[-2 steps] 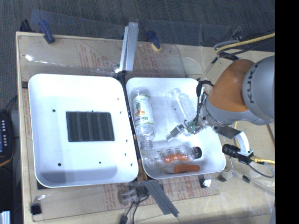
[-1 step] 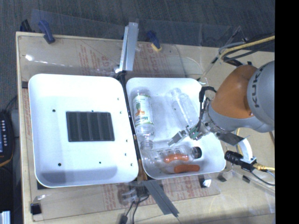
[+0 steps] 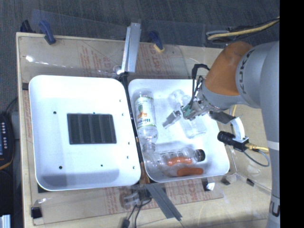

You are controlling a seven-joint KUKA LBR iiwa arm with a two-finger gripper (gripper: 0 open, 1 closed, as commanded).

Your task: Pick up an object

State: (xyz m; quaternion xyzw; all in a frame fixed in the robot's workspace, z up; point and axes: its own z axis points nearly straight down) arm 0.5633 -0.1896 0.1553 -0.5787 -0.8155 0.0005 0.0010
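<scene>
The arm reaches in from three o'clock, and its hand hangs over the middle of the right bin, pointing toward eight o'clock. Whether the hand is spread or closed cannot be told from this slanted view, and nothing is visibly caught in it.

Several candidates lie in that bin. A clear bottle with an orange and green label lies along the bin's nine o'clock wall, near the hand's tip but apart from it. Across the six o'clock side lies a second clear bottle with a dark cap, with an orange piece just beside it. Clear plastic items sit under and around the hand, hard to separate from the white floor. The left bin carries a dark ribbed panel.

The likely trouble is the plastic itself. The bottles are round and smooth, so a pinch off their axis would probably make them roll or squirt free. The labelled bottle lies close against the wall, leaving little room on that side. The transparent pieces beneath the hand may be crushed or nudged aside instead of being gripped.
</scene>
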